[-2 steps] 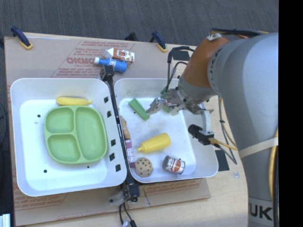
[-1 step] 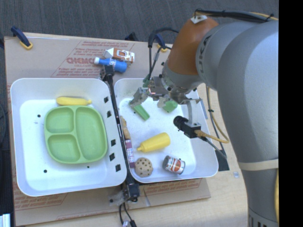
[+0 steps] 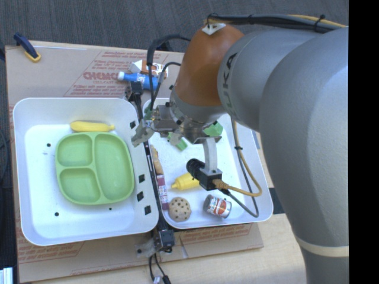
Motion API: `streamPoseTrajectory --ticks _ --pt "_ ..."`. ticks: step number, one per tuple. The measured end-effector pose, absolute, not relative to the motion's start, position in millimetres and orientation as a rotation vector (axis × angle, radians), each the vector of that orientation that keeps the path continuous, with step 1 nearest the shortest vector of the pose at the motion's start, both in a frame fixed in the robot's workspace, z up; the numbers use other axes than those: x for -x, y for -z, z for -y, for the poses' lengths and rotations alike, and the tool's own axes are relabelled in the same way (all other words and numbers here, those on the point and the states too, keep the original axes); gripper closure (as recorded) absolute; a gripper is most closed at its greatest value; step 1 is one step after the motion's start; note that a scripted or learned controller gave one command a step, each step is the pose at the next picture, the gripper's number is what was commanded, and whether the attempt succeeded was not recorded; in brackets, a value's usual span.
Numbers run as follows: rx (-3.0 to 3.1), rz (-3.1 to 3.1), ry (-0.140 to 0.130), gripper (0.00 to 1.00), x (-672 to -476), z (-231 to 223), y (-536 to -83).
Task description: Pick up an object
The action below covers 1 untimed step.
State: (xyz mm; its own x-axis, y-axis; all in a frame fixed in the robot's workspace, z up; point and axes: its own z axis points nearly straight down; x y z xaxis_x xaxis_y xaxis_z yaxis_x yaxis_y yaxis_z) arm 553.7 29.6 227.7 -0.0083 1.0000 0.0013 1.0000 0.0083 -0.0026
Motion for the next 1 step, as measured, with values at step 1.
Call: streamPoseTrajectory --ticks 1 --pt "2.212 2.227 -0.002 0.0 -553.7 -28.7 -227.7"
